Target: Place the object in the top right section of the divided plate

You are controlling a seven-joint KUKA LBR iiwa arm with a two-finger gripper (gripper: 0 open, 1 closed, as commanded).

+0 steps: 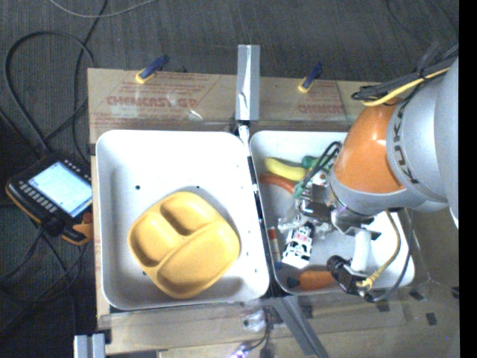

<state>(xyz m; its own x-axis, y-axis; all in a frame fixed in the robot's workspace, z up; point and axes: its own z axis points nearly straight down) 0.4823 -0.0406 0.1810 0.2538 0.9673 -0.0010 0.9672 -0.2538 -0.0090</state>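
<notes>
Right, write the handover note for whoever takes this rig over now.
Gripper: low over the right bin, among its clutter; grasp not readable from here.
Divided plate: yellow, in the left bin, all sections bare.
Right bin holds a yellow banana-like piece, a black-and-white patterned item and an orange piece.
Done: nothing placed.
Left: secure an object, carry it to the plate's top right section.
</notes>
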